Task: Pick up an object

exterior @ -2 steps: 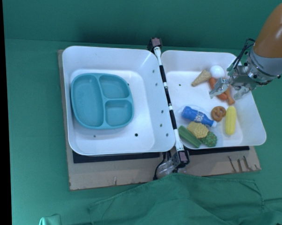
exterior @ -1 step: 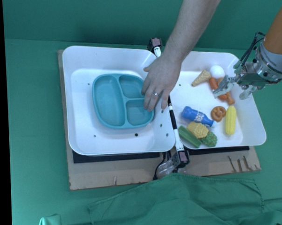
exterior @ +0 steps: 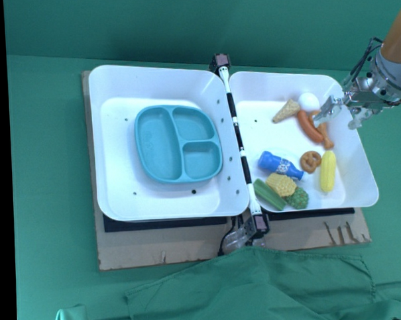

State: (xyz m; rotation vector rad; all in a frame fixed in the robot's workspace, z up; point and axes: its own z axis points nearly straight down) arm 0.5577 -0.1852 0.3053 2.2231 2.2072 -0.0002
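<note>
The right bin holds several toy foods: a cone, a white egg, an orange sausage, a pretzel, a yellow corn cob, a blue bottle, a yellow waffle piece, a green cucumber and broccoli. My gripper hangs over the bin's upper right part, just right of the egg and sausage. It is open, with nothing held between its fingers.
The left bin carries a teal divided plate. A black-and-white divider bar runs between the bins. Green cloth covers the bench, bunched at the front.
</note>
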